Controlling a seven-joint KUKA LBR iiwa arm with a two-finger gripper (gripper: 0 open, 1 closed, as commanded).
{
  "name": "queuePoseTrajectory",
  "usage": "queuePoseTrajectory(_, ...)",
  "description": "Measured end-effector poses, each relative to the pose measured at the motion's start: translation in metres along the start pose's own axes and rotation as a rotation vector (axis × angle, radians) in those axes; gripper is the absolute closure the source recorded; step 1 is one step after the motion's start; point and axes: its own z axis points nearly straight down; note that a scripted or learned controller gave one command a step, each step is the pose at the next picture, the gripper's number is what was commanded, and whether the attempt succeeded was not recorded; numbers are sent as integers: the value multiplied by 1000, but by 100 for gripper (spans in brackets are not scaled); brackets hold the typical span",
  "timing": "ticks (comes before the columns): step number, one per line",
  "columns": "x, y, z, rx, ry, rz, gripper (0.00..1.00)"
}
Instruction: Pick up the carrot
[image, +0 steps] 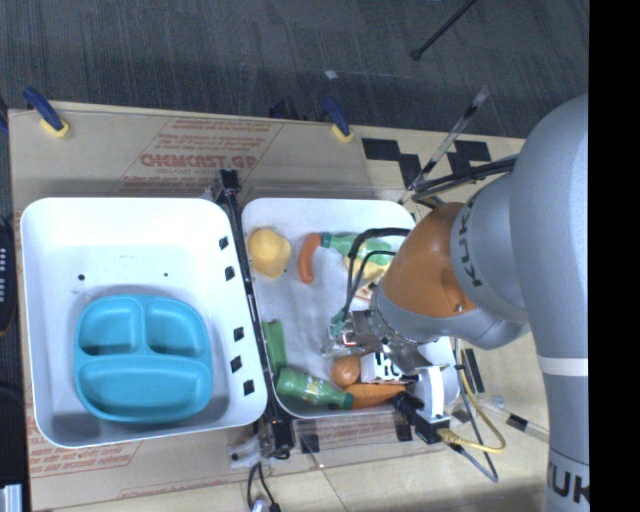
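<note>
Your gripper (362, 352) is down low in the right bin (300, 212), right in the thick of the pile near the front wall, and from this angle the wrist hides the tips, so you cannot tell how it stands. Just below it lies the carrot (383, 394), flat along the bin's front edge, its fat end up against a green bottle (310, 389) that lies beside it. There's a small orange ball (346, 372) sitting just above that carrot, close under the wrist.

Look further back in the same bin: a yellow lemon (268, 251) near the dividing wall, a slim red-orange pepper (308, 258) beside it, and another green item (348, 243) by the back wall, partly behind the orange band (430, 275) of your arm. A green strip (275, 343) lies along the left wall.

Over in the left bin (60, 230) you've got a blue divided tray (145, 358), three compartments, resting toward the front.

Both bins sit on a brown board (150, 135) printed in red; you can read "CHEMCAST GP" on it, the smaller lines too blurred. Blue clamps (45, 112) grip its back edge, with a black-and-tan checker pattern (400, 160) at the right. Behind it, dark grey carpet (200, 50). Loose cables (480, 420) trail by the front right corner.
</note>
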Motion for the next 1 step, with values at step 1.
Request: queuePoseTrajectory(1,0,0,0,0,0,-1,0)
